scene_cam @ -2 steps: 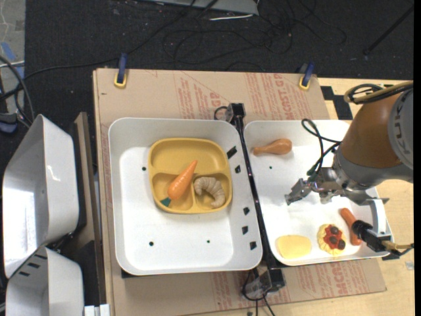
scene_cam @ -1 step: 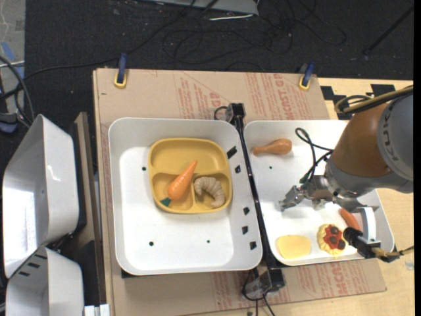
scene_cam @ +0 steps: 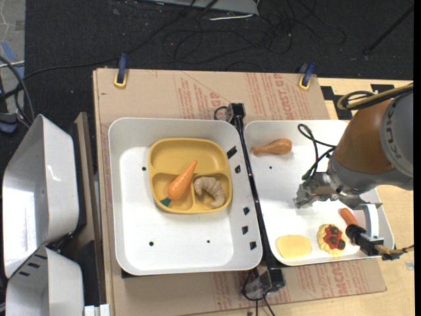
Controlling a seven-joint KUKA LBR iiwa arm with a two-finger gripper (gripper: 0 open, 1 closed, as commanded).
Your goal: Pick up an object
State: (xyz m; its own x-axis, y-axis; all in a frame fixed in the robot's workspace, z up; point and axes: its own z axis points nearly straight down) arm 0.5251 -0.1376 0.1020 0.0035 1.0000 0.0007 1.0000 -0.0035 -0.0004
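My gripper [scene_cam: 308,196] hangs low over the middle of the right bin [scene_cam: 276,176], under the grey and orange arm. A chicken drumstick [scene_cam: 273,148] lies at the back of that bin, up and left of the gripper. A yellow round slice [scene_cam: 293,246] and a small pizza-like piece [scene_cam: 331,237] lie near the bin's front edge, below the gripper. An orange sausage-shaped piece [scene_cam: 348,216] lies just right of the gripper. Nothing shows between the gripper's tips.
The left bin [scene_cam: 131,236] holds a yellow divided plate [scene_cam: 161,153] with a carrot [scene_cam: 182,180] and a shrimp [scene_cam: 210,189]. Black cables loop from the arm over the right bin. Grey boxes stand at the far left, off the bench.
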